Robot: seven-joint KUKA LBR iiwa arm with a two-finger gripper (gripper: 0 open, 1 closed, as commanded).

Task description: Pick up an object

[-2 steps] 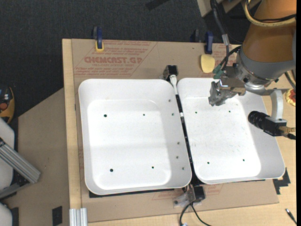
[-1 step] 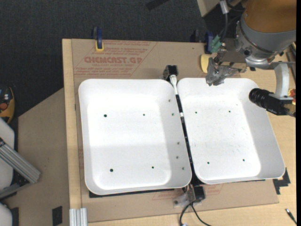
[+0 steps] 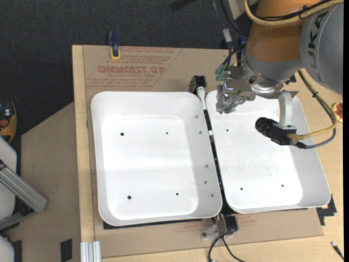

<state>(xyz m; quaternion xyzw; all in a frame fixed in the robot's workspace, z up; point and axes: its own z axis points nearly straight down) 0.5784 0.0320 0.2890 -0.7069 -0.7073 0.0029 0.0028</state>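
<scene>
Camera view: hand (image 3: 225, 103) hanging low over far-left corner of right bin (image 3: 262, 173), just beside divide with left bin (image 3: 147, 162), both on table (image 3: 87, 146). Spread or pressed together: cannot tell from this slant. Nothing seen pinched. Object to pick: place cannot be told; possibly hidden beneath wrist and arm (image 3: 278, 31). Direction and long axis therefore undetermined. Black cylinder (image 3: 271, 130) with cable, right of hand, judged a wrist-mounted fitting, not a target. Descent here judged likely to close on bare bin floor.
</scene>
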